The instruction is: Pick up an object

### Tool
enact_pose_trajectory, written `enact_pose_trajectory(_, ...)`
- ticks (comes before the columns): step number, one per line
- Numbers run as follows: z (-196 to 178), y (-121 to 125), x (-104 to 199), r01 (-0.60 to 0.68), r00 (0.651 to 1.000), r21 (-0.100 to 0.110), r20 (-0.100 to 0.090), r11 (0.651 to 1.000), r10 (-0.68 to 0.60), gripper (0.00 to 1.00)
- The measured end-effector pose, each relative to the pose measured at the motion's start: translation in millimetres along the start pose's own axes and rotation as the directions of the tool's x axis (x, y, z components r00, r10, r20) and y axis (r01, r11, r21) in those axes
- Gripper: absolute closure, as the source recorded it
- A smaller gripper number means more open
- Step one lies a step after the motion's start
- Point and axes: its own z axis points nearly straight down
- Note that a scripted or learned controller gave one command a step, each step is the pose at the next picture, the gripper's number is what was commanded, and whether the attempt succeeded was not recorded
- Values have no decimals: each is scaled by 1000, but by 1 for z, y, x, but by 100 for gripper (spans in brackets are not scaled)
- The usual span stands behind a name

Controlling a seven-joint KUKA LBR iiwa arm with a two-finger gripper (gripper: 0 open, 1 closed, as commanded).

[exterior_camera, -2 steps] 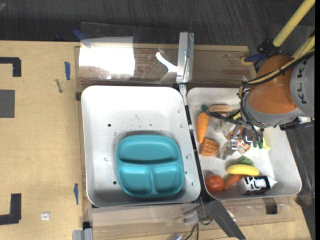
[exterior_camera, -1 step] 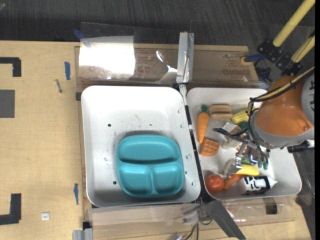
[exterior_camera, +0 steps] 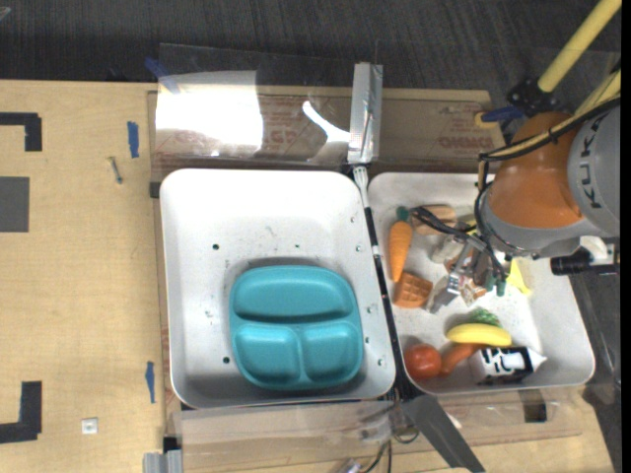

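The right bin [exterior_camera: 564, 325] holds several toy foods. An orange carrot [exterior_camera: 397, 247] lies along its left side, with a brown wedge [exterior_camera: 412, 289] just below it. A red tomato [exterior_camera: 424, 361], a yellow banana [exterior_camera: 479, 335] and a black-and-white can [exterior_camera: 506, 362] sit along the front. My gripper [exterior_camera: 459, 282] reaches down into the middle of this bin from the orange-banded wrist [exterior_camera: 532, 190], just right of the wedge and above the banana. Nothing can be made out in its grasp.
A teal divided tray [exterior_camera: 294, 325] lies in the left bin [exterior_camera: 187, 197], toward its front. A small green piece [exterior_camera: 485, 316] and a yellow piece [exterior_camera: 520, 278] lie close to the gripper. A metal divider [exterior_camera: 364, 116] stands behind the bins.
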Motion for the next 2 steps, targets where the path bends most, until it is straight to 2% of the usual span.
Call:
enact_pose_trajectory(1,-1,26,-35,-82,996,12,-24,997,83,0)
enact_pose_trajectory(2,0,4,5,-66,998,0,-2,998,66,0)
